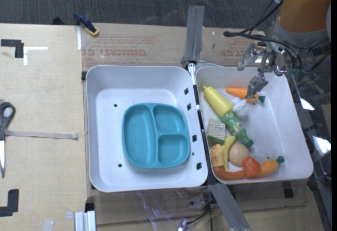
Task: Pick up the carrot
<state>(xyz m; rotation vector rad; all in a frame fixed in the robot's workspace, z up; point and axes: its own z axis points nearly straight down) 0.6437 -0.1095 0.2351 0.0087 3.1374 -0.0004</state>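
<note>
1. Nearest the camera, a small orange plastic carrot with a green tip (269, 166) lies at the right white bin's (295, 135) front edge, beside a red toy pepper (251, 167).
2. Second orange carrot (237, 91), at the bin's far end, lies just beside the hand (256, 88); probably the target.
3. Hand: hangs low over that carrot; finger state cannot be told.
4. Teal three-compartment plastic plate (156, 135): centred in the left white bin (97, 135).
5. Brown printed tape (124, 46) on the surface: lettering reversed, unreadable.
</note>
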